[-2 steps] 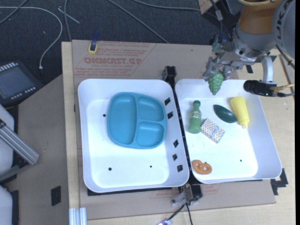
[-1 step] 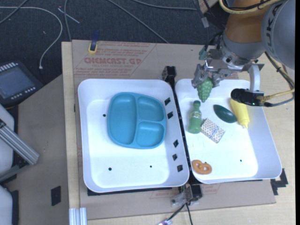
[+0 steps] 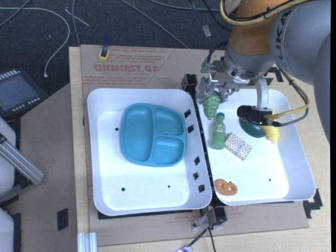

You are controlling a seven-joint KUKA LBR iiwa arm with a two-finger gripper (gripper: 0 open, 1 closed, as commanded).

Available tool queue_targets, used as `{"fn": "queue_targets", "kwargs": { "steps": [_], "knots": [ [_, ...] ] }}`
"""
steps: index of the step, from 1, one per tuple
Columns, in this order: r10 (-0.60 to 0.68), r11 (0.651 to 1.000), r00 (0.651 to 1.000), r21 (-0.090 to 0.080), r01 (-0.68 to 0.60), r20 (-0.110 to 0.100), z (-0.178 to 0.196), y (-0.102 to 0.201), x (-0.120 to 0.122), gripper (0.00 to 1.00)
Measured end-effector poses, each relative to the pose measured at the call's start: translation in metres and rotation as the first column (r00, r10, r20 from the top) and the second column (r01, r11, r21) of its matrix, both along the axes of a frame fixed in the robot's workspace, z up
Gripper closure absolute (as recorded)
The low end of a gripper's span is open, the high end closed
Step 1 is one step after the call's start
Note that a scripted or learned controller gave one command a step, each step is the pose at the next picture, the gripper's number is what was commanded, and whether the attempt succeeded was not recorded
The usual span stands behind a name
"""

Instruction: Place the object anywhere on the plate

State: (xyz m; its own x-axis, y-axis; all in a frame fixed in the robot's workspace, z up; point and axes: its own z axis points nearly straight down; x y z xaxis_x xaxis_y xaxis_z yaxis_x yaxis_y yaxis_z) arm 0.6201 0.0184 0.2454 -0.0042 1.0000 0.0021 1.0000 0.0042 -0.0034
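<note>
A blue three-compartment plate (image 3: 154,134) lies in the left bin (image 3: 100,161). My gripper (image 3: 212,93) hovers over the top left corner of the right bin (image 3: 294,167), just right of the divider between the bins. It is shut on a green bumpy grape bunch (image 3: 211,105), which hangs from the fingertips. The bunch is to the right of the plate and apart from it.
In the right bin lie a green bottle (image 3: 218,132), a patterned packet (image 3: 238,145), a pretzel (image 3: 226,187), a dark teal bowl-like item (image 3: 253,122) and a yellow piece (image 3: 272,133). Black clips line the divider (image 3: 196,156). Cables run behind the bench.
</note>
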Motion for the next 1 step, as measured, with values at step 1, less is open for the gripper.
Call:
{"fn": "queue_targets", "kwargs": {
  "steps": [1],
  "knots": [
    [0.001,1.000,1.000,0.001,-0.001,0.000,0.0042,0.0453,-0.0178,1.00]
  ]
}}
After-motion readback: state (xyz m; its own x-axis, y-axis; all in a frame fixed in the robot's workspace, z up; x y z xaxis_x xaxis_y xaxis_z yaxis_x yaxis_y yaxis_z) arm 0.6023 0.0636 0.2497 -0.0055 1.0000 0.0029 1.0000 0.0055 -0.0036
